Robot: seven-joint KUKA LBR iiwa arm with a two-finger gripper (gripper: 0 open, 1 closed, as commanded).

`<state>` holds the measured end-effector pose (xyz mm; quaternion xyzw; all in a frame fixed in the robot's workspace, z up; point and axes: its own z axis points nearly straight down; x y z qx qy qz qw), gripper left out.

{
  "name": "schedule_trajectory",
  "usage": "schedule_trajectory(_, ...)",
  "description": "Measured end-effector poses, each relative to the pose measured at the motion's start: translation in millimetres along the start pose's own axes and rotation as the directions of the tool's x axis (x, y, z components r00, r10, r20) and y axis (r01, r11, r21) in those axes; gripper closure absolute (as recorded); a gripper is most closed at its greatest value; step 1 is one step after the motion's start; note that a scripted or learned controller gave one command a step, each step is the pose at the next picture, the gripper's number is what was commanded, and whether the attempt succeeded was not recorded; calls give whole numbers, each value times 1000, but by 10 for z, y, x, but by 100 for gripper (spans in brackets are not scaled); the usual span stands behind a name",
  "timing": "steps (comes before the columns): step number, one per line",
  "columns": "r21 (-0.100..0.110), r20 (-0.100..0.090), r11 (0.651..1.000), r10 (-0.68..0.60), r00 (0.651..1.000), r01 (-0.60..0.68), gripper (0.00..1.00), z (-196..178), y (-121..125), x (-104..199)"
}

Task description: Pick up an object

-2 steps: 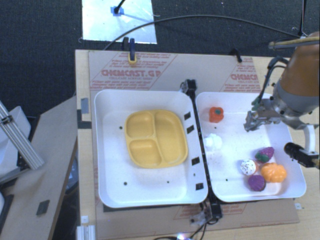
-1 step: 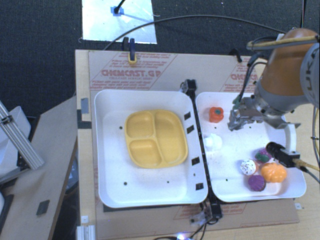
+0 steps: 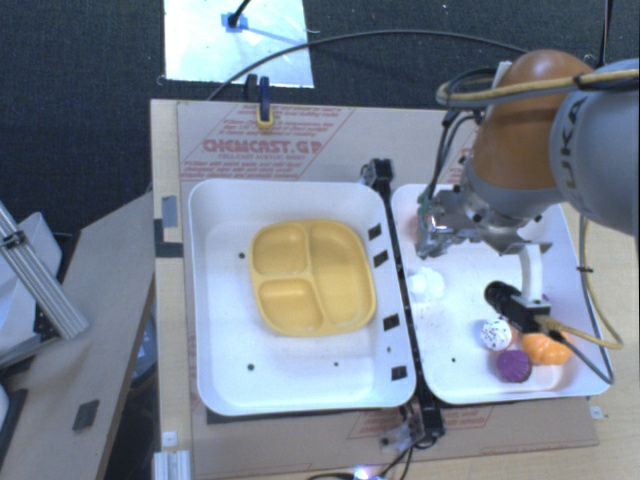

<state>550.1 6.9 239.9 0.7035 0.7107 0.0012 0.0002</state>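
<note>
My gripper [image 3: 433, 234] hangs over the left part of the right bin [image 3: 470, 383], close to its inner wall. Just below it in the view lies a small white object [image 3: 425, 285] on the bin floor, apart from the gripper. In the bin's front right corner sit a speckled white ball [image 3: 494, 335], a purple object [image 3: 514, 366] and an orange object [image 3: 546, 349], clustered together. Nothing shows between the gripper and the floor.
The left bin [image 3: 215, 368] holds a yellow divided plate [image 3: 312, 276] near its middle. A black-clipped divider [image 3: 392, 268] runs between the two bins. The grey arm with its orange band [image 3: 530, 108] covers the right bin's back half.
</note>
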Motion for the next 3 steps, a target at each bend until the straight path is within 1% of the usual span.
schedule_trajectory(1,0,-1,1000,0,1000,0,100,-41,69,485)
schedule_trajectory(2,0,0,1000,1,1000,-1,100,-57,83,1012)
schedule_trajectory(3,1,1,1000,6,1000,-6,0,-55,83,981)
